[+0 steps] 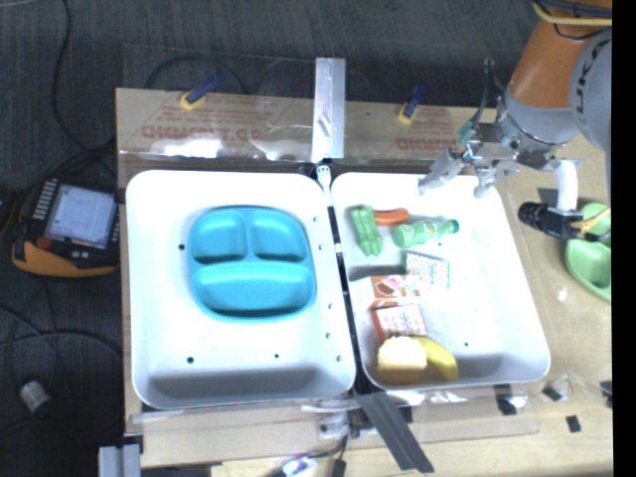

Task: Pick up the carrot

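While apart: carrot, tool.

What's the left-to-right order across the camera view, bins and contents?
Handheld device → left bin → blue tray → right bin holding green pickle, carrot, green bottle → gripper → green object on the bench.

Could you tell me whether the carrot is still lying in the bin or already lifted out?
In the bin. The carrot lies flat on the right bin's floor beside green toys; the pincer hangs apart from it.
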Action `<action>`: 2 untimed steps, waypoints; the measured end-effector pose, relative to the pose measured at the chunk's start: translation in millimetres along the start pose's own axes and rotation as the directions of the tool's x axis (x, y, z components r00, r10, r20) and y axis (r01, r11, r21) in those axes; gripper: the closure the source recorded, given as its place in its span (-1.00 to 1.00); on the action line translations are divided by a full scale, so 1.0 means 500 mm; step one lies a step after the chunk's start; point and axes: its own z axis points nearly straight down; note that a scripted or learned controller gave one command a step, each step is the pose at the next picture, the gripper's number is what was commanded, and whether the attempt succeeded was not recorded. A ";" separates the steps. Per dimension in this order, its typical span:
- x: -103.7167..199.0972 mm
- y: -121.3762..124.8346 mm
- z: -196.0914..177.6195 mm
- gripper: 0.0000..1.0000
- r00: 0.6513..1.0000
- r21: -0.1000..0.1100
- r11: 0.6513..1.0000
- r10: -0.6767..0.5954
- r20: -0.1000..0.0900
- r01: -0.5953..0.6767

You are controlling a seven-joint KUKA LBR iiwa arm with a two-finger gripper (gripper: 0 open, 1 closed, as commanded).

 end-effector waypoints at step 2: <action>0.053 -0.143 0.209 -1.00 0.955 -0.001 0.955 -0.298 0.000 0.298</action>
